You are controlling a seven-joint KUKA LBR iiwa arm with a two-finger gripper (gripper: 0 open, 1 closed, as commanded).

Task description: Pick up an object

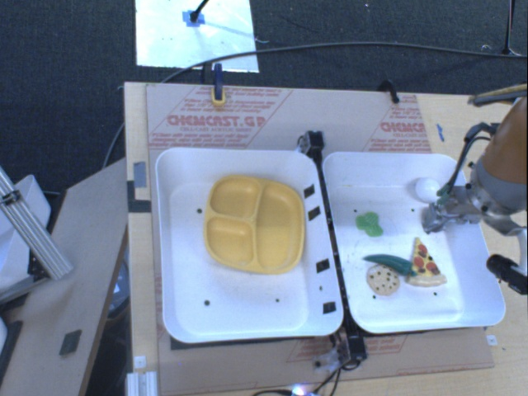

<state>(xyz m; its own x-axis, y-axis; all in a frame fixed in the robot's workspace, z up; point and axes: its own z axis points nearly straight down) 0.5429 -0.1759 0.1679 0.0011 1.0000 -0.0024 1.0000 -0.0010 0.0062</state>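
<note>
Jaws [435, 219] hang low in the right white bin [478, 308]; we cannot tell their opening. Nothing lifted: flat pizza-slice toy [425, 263] just below them, untouched.

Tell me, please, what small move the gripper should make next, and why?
Probably lower toward the pizza slice toy. The gripper sits over the right white bin, just above the slice and beside the small white ball, and no object is seen in its grasp. The slice lies flat and apart from the round cookie.
</note>
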